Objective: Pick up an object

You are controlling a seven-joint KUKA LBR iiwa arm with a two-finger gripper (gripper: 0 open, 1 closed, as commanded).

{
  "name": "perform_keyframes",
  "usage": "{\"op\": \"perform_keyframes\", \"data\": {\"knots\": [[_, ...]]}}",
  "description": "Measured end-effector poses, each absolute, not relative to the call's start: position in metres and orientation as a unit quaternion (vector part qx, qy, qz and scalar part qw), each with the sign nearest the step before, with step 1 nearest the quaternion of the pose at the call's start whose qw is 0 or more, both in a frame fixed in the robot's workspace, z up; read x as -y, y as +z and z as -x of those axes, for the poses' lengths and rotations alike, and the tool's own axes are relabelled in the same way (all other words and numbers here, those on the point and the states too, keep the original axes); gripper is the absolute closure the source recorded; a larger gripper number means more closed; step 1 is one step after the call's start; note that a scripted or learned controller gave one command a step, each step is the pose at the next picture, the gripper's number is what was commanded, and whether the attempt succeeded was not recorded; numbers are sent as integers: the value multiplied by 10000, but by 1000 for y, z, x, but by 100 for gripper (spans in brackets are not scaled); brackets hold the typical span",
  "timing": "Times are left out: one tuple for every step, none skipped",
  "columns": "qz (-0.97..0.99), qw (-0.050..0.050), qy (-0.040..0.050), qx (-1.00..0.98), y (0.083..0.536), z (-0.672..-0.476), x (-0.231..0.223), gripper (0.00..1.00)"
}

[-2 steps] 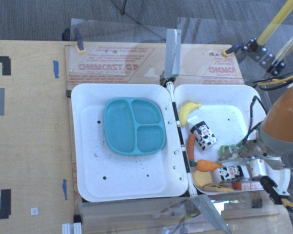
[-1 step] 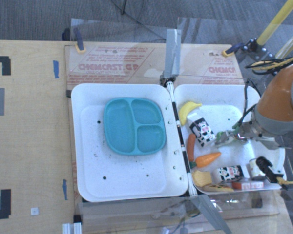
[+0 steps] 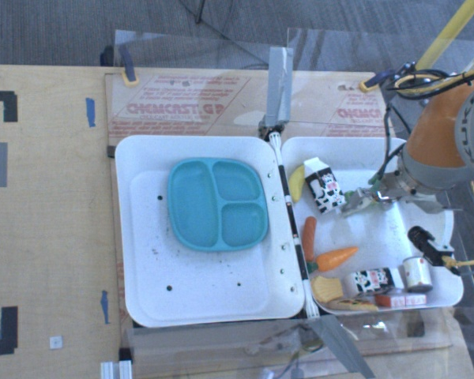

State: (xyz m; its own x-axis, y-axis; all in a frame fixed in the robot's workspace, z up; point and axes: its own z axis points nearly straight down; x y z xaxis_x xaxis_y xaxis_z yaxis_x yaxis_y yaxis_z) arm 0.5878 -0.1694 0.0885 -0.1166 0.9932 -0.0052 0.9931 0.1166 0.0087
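Observation:
My gripper [image 3: 357, 201] hangs low in the right bin [image 3: 395, 227], right beside the right side of a cow-patterned milk carton [image 3: 323, 186] that stands near the bin's left wall. A yellow banana [image 3: 297, 181] lies just left of the carton. Below them lie a red-orange sausage [image 3: 309, 238] and an orange carrot [image 3: 336, 257]. I cannot see whether the gripper touches the carton.
Along the right bin's front edge lie a second small cow-patterned carton [image 3: 373, 279], a silver can [image 3: 415, 273], a flat red packet [image 3: 401, 299] and a yellow food piece [image 3: 327, 289]. The left bin [image 3: 142, 251] holds a teal divided plate [image 3: 219, 204].

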Motion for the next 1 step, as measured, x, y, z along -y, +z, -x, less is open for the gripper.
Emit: {"op": "perform_keyframes", "data": {"knots": [[-6546,32,8,-7560,88,-639,176,0]]}}
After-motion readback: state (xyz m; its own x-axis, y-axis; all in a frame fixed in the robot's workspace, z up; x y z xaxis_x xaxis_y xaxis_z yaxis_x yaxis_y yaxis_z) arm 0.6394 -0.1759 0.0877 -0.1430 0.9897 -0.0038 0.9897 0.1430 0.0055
